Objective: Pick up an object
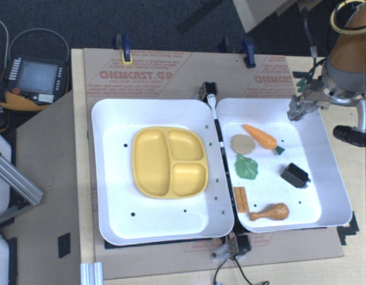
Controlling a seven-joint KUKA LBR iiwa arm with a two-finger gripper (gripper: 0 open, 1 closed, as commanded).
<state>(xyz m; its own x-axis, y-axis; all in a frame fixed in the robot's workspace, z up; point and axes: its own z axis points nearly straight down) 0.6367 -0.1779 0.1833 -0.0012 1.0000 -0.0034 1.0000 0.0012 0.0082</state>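
Two shallow white bins of smooth moulded plastic with rounded corners are set side by side on the counter [171, 64], whose top is a flat brown board printed with red lettering. In the left bin [111, 218] one yellow plate [169, 161] is seen, glossy, rounded-square and divided into three compartments. In the right bin [325, 159] six small objects are counted: one orange carrot [260, 136], tapered, with a green stub at its end; one flat beige disc [242, 143]; one crinkled green leaf [247, 168]; one black blocky piece [295, 175]; one brown ridged wafer [241, 199]; and one tan drumstick [269, 212], bulbous at one end. All six lie loose on the bin floor. The hand [300, 108] is seen above the far right corner of that bin, apart from the objects; whether it is spread or pressed together cannot be told.
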